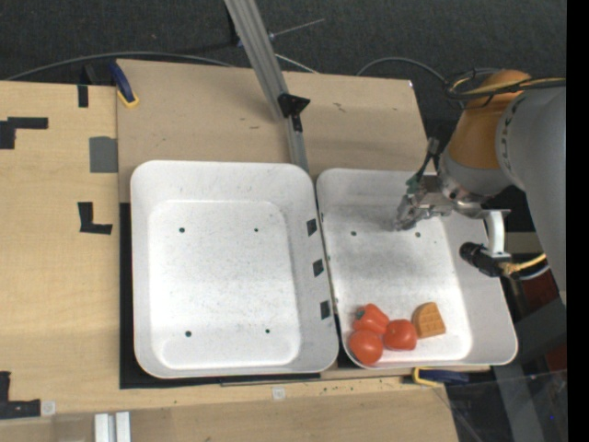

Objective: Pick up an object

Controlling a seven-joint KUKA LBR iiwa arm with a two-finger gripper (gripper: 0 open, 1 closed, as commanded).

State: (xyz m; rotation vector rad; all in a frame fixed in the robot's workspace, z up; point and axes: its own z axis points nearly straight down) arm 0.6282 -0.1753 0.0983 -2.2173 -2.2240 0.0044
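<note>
Toward six o'clock in the right-hand shallow white bin [479, 334], against its near wall, sits the pickable stock: a cluster of three small glossy red rounded pieces [380, 331], touching one another, and just beside them at three o'clock a small tan-orange ridged block [428, 319]. Cluster's long axis runs roughly nine to three along the near wall. Left-hand shallow white bin [221, 182]: adjoins the first, bare speckled floor.

Two-finger gripper [410, 212]: low over the right bin's far half, at about twelve o'clock of the objects, well apart from them; nothing between the fingers, whose spread cannot be told from this slant. Grey arm with orange band [480, 127]: enters from three o'clock.

Judgement: the coming move turns on travel from the fingers toward six o'clock before any descent.

Plywood counter [202, 109]: carries both bins; slanted metal rod [260, 49] at twelve o'clock.
</note>
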